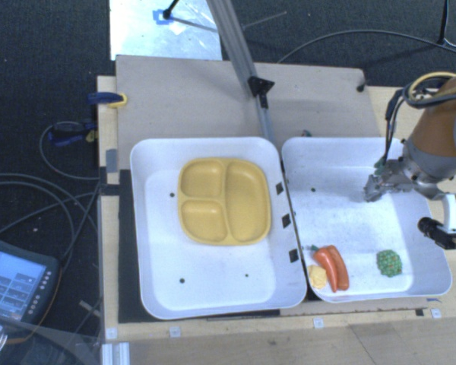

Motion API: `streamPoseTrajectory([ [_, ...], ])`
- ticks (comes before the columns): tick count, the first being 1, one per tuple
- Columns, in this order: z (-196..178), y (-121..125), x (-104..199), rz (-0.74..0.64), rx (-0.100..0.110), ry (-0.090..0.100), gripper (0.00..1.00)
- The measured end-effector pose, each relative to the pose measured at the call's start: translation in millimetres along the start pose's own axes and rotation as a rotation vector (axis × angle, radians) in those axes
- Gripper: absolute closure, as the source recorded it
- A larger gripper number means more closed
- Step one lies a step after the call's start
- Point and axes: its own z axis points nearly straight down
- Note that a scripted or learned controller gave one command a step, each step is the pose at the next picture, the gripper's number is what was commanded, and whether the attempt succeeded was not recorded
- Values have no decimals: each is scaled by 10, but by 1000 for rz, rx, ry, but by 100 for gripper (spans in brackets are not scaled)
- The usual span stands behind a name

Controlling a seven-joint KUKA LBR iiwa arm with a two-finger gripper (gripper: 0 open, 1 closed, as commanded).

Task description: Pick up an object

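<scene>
Two white bins (213, 295); a yellow divided plate (224, 201); an orange-red sausage (333, 268) beside a pale yellow piece (318, 277); a green bumpy ball (389, 263).

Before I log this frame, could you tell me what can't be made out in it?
- Gripper: small and blurred in the camera view; finger state unreadable.
- Arm: cut off by the right edge.
- Yellow item: partly behind the bin wall and red toy; identity unclear.
- Green toy: too small to identify.
</scene>
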Motion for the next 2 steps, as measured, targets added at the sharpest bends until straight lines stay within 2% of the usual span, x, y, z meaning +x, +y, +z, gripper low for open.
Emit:
streamPoseTrajectory([
  [2, -1270, 36, -46, -7, -5, -1, 100],
])
